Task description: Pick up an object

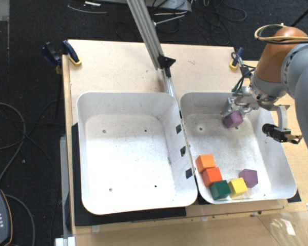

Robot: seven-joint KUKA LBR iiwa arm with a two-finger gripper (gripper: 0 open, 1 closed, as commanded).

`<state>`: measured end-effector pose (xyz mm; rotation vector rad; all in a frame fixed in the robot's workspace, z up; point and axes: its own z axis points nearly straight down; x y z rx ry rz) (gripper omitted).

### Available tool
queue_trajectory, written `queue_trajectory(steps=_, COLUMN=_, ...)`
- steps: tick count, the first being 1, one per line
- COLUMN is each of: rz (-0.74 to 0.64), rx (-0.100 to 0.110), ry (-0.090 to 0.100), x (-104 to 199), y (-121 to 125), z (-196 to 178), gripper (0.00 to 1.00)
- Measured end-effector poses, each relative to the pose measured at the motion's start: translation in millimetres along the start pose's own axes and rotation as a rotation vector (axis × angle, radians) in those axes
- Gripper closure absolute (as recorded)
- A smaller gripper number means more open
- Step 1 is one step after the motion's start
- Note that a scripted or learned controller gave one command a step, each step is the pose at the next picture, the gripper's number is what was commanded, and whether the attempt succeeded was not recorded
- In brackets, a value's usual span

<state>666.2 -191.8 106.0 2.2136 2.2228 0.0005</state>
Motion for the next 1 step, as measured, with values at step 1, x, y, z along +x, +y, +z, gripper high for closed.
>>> queue_trajectory(steps=1, rz=-0.004, rx=-0.004, ry=0.001, x=71.2, y=-4.4, z=6.7, gripper=1.00)
